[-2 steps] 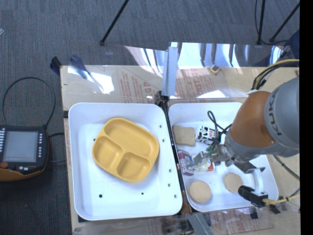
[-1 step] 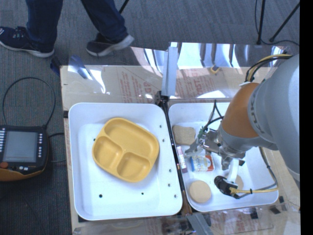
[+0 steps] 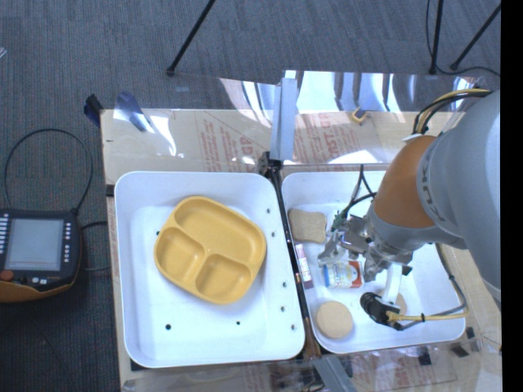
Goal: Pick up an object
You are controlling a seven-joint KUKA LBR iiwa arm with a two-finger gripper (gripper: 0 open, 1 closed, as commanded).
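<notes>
While the arm (image 3: 445, 186) reaches over the right bin (image 3: 441, 296), gripper (image 3: 343, 247) low above a small red-and-white carton (image 3: 343, 274), finger state impossible to tell, round cookie (image 3: 334, 319) nearby, yellow divided plate (image 3: 211, 249) in left bin (image 3: 139, 300).

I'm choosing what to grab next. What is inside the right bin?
The right bin holds a tan sponge, a round cookie, a red-and-white carton and a thin tube. The gripper and arm hide what lies beneath them.
</notes>
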